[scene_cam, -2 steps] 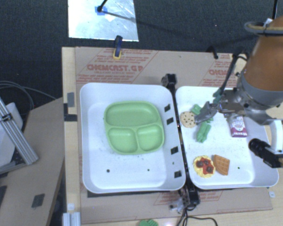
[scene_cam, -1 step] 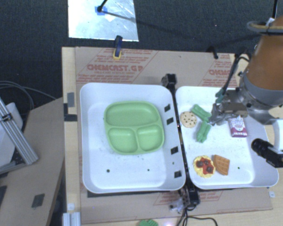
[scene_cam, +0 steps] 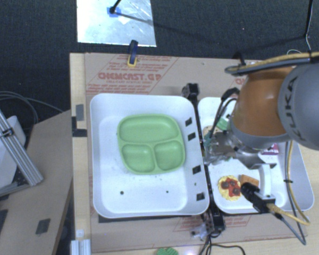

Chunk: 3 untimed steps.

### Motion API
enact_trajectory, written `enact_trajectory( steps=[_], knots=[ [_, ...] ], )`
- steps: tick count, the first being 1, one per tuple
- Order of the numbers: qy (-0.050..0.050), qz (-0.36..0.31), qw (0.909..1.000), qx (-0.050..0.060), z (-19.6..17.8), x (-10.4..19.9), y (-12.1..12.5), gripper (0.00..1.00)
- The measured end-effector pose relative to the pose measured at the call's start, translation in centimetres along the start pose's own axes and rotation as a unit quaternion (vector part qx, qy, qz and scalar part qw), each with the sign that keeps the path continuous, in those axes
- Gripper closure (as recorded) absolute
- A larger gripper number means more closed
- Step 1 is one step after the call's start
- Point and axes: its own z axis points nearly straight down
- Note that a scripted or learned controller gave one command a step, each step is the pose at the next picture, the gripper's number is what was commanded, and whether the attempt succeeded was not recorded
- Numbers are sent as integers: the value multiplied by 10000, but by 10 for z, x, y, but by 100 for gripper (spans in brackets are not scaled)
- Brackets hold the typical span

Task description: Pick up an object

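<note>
In the left bin (scene_cam: 109, 195) lies a green divided plate (scene_cam: 150, 143) with three compartments. My gripper (scene_cam: 219, 145) hangs low over the left part of the right bin (scene_cam: 303, 195), under the arm's orange band. Just in front of it lies a small round toy pizza (scene_cam: 229, 187) with red and dark toppings. A brown block (scene_cam: 249, 180) rests right beside the pizza. A pink and white item (scene_cam: 271, 150) peeks out from under the arm. The arm hides most of the right bin's back half.
A row of black clips (scene_cam: 194, 137) runs along the wall between the two bins. A foil sheet (scene_cam: 117, 15) lies on the dark floor behind the bench. An aluminium frame (scene_cam: 13, 147) stands at the left.
</note>
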Motion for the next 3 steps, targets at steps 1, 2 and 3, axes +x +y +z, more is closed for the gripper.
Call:
enact_trajectory(
  steps=[1,2,3],
  knots=[
    [1,-4,10000,-34,28,68,1,100],
    [-16,61,10000,-57,38,-28,34,100],
    [-5,33,10000,-46,38,-24,33,0]
  ],
)
